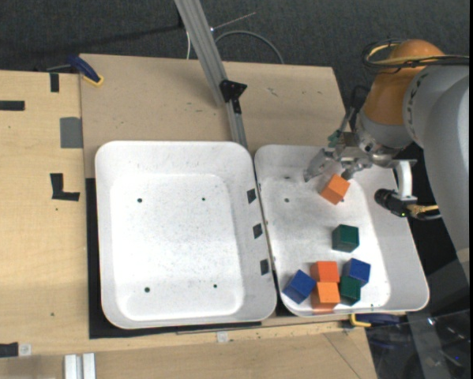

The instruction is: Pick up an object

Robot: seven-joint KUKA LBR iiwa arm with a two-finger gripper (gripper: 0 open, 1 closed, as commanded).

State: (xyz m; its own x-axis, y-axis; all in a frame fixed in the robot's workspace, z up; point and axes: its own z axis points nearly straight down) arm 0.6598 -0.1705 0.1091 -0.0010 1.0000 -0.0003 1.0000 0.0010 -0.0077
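Blocks cluster at the right bin's near edge: a blue cube, two orange cubes, a dark green one and another blue. Farther back sits a lone green cube. Beyond it, the end effector appears to grip a tilted orange cube directly beneath its fingertips, apparently lifted off the bin floor.

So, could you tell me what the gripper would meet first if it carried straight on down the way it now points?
Probably the orange block right beneath the gripper; it sits at the fingertips, tilted, though depth from this slanted view is unclear. Past it lies the floor of the right bin.
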